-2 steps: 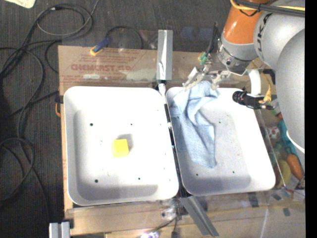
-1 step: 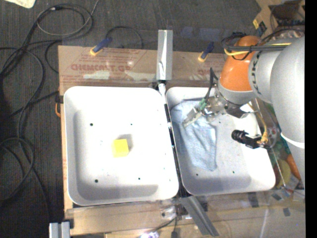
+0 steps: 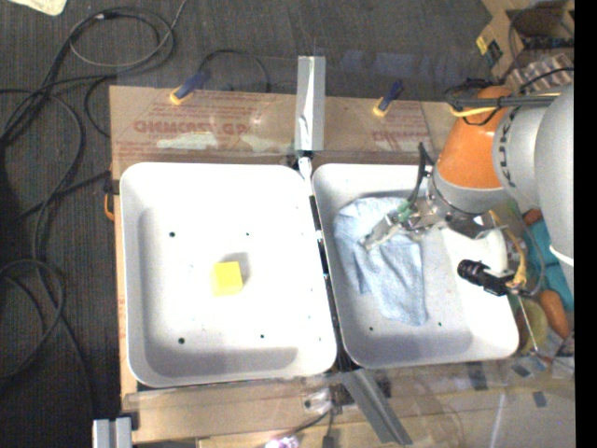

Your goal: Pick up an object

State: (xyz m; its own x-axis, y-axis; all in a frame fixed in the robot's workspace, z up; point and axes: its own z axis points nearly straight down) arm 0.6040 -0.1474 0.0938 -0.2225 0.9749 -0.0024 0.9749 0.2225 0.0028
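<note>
A pale blue cloth (image 3: 387, 255) lies crumpled across the left half of the right bin (image 3: 485, 343). A small yellow block (image 3: 228, 277) rests near the middle of the left bin (image 3: 149, 194). My gripper (image 3: 381, 234) reaches in from the right and is low over the upper part of the cloth, its metal fingers pointing left and touching or nearly touching the fabric. Nothing is seen lifted between the fingers. The grey arm with its orange band (image 3: 471, 161) stands over the right bin's upper right corner.
A metal post (image 3: 310, 101) rises behind the seam between the two bins. A black fitting (image 3: 480, 273) hangs below the wrist over the right bin. Cables run over the floor at the left. Cardboard boxes stand at the top right.
</note>
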